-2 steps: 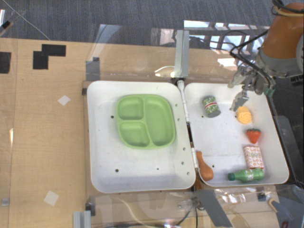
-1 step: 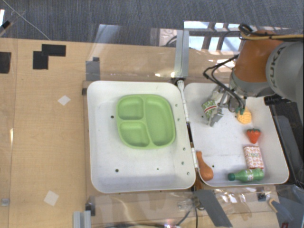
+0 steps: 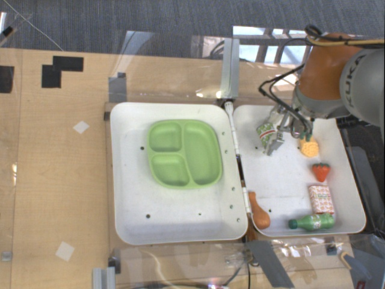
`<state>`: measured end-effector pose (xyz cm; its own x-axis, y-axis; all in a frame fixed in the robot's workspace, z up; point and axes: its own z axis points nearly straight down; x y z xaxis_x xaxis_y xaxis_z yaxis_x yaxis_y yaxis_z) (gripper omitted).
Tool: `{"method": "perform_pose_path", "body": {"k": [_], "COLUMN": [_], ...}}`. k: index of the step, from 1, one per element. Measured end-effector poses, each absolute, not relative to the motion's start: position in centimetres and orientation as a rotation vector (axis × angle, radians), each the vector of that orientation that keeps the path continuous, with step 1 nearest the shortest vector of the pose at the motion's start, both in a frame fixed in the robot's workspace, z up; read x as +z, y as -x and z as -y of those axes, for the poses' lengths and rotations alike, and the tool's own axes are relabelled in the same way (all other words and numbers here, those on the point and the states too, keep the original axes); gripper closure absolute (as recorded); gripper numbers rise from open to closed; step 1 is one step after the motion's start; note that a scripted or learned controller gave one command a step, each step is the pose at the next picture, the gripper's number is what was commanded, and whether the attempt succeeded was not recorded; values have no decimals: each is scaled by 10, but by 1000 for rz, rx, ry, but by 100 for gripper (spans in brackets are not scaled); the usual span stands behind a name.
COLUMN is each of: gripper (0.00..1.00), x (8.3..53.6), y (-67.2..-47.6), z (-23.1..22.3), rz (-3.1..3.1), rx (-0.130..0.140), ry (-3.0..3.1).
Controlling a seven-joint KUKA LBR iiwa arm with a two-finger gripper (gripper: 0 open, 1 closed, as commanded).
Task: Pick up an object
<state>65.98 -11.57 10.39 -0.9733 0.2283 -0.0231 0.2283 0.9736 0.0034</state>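
You see two white bins side by side. The left bin (image 3: pixel 129 221) carries a green divided plate (image 3: pixel 183 153) near its centre, with bare floor along every wall. The right bin (image 3: pixel 283 185) keeps open floor through its middle; its contents hug the edges. The arm (image 3: pixel 337 77) enters from the right, over the far right corner. The gripper (image 3: pixel 278 138) hangs above the far half of the right bin, its fingers closed on a small green-and-white carton (image 3: pixel 265 132). Just right of it lies a yellow fruit (image 3: pixel 309 147), then a strawberry (image 3: pixel 321 171). A red-patterned box (image 3: pixel 321 198) and green bottle (image 3: pixel 311 223) sit by the near right corner; an orange drumstick-shaped toy (image 3: pixel 258 211) rests against the dividing wall.
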Motion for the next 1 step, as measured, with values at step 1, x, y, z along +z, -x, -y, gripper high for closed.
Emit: {"method": "perform_pose_path", "body": {"k": [1], "gripper": [100], "x": [190], "y": [-565], "z": [61], "rz": [-3065], "rx": [5], "ry": [-622]}}
